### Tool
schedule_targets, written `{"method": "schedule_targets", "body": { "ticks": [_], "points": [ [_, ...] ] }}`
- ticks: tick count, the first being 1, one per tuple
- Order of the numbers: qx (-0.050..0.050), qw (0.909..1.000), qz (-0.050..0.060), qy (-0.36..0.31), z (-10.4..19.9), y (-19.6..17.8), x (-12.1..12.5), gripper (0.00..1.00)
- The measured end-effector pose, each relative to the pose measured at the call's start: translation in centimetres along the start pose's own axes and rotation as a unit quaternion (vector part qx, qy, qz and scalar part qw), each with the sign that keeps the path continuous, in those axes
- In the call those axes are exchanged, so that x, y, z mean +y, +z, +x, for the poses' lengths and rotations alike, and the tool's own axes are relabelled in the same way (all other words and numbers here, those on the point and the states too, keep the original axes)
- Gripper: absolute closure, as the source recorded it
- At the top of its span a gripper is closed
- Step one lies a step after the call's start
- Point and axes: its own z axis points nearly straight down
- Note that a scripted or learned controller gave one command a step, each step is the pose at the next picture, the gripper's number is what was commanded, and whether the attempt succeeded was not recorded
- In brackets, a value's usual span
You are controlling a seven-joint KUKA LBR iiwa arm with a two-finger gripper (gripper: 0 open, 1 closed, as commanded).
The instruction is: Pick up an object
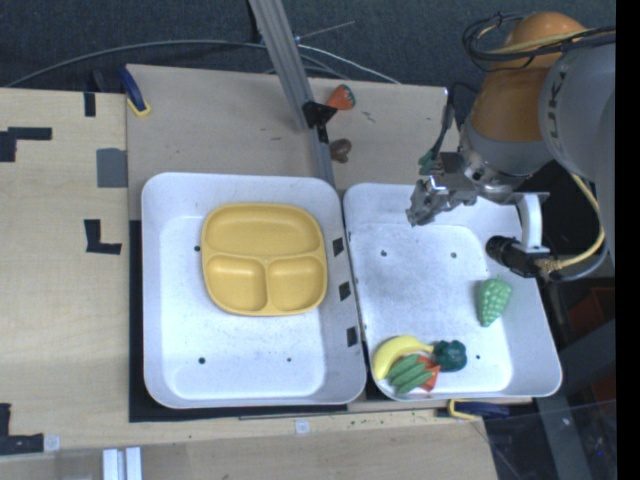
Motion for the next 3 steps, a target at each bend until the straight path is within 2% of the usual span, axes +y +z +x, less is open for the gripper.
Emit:
{"method": "schedule_targets", "body": {
  "ticks": [1,2,3],
  "points": [
    [0.001,1.0,0.001,0.0,5.9,0.5,0.3,1.0],
    [0.0,1.0,0.0,0.0,10.4,1.2,1.2,1.0],
    [0.001,1.0,-0.001,-0.001,16.1,0.7,3.5,1.0]
  ]
}}
